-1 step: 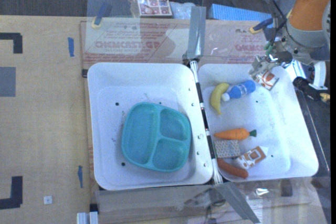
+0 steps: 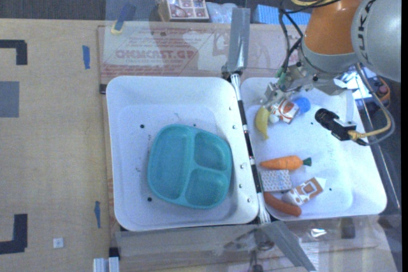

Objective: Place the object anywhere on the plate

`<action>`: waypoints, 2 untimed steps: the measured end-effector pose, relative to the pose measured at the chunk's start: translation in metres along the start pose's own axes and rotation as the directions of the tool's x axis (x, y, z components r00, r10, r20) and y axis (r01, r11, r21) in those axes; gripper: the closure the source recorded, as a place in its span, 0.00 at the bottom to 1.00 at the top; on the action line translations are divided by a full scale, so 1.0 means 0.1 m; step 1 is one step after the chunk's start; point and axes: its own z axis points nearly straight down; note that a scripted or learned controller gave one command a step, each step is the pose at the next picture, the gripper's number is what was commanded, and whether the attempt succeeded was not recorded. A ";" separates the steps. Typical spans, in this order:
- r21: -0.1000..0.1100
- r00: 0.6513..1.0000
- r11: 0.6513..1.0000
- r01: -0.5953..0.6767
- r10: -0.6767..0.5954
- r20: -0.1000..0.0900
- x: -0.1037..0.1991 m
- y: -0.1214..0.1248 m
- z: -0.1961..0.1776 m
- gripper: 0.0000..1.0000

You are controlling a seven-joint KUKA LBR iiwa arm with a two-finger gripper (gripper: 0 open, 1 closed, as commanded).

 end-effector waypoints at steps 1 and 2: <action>0.001 0.984 0.984 0.177 -0.177 -0.001 0.94 0.00 0.01 1.00; 0.000 0.985 0.985 0.175 -0.175 0.000 1.56 -0.48 0.02 1.00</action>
